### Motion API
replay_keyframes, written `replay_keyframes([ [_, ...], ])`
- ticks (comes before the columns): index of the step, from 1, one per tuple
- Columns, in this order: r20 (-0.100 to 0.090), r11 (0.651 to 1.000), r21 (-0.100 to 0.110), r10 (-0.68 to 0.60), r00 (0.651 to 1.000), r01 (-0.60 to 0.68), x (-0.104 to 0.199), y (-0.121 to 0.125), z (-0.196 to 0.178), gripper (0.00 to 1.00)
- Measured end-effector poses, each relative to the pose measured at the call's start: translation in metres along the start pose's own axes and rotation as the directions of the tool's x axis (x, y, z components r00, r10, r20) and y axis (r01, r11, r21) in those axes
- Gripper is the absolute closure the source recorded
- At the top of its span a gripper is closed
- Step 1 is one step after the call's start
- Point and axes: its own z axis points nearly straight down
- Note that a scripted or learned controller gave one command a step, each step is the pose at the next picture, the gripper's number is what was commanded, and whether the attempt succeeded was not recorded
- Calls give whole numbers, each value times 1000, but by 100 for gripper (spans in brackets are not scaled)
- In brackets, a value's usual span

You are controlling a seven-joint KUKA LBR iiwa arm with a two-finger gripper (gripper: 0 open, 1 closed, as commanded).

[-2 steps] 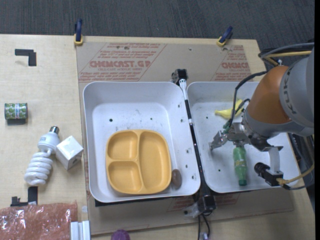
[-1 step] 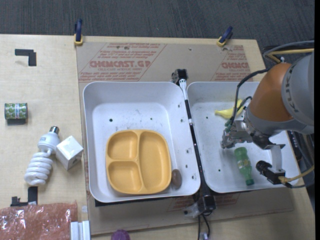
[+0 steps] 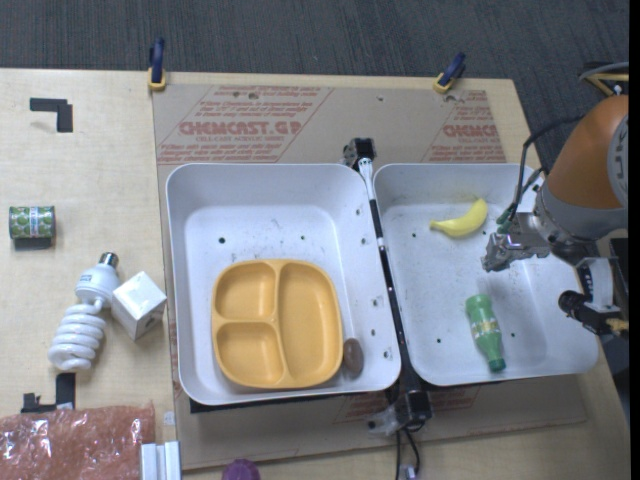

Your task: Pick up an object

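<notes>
Off-bin at far left: small green can (image 3: 31, 223), spiral bulb (image 3: 82, 313) touching a white cube (image 3: 139, 304). Left bin (image 3: 190, 193) holds a yellow 3-compartment tray (image 3: 277, 323) w/ a small brown lump (image 3: 352, 357) at its right edge. Right bin (image 3: 420, 193): banana (image 3: 461, 219) near the back, green bottle (image 3: 485, 332) toward the front, gripper (image 3: 497, 254) low btwn them, just right of the banana, nothing seen in it; can't tell whether it's open or closed.
</notes>
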Motion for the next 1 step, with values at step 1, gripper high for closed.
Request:
replay_keyframes([
  [1,1,1000,-1,0,1000,0,-46,13,24,100],
])
